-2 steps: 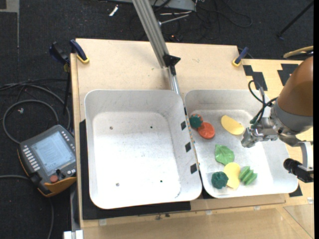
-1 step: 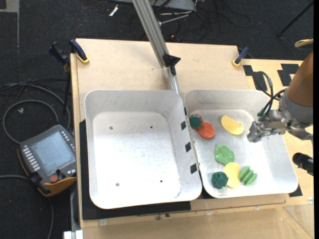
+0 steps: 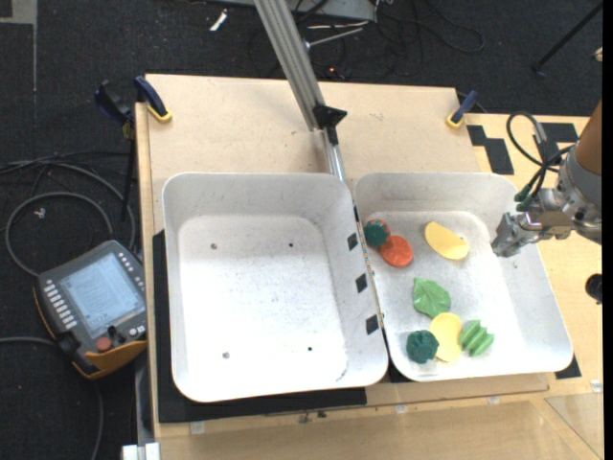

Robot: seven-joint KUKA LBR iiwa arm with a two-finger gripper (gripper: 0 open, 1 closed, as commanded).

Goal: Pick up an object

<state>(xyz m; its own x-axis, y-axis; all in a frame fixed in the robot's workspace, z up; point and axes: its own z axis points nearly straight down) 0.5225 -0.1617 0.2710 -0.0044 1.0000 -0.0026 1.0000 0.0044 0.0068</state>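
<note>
The right bin (image 3: pixel 536 286) holds several small toy foods. A yellow banana-like piece (image 3: pixel 445 241) lies near its back, with a red-orange piece (image 3: pixel 397 251) and a dark green piece (image 3: pixel 376 231) to its left. Farther forward lie a light green leaf shape (image 3: pixel 430 297), a pale yellow round piece (image 3: pixel 446 335), a dark green lump (image 3: pixel 420 346) and a bright green ridged piece (image 3: pixel 476 338). My gripper (image 3: pixel 508 238) hangs over the bin's right side, to the right of the yellow piece, with nothing visibly between its fingers.
The left bin (image 3: pixel 192 209) stands beside the right one, sharing a middle wall. A slanted metal pole (image 3: pixel 297 65) crosses the back of the bench. Clamps sit at the bench's back corners. A teach pendant (image 3: pixel 91 300) lies on the floor at left.
</note>
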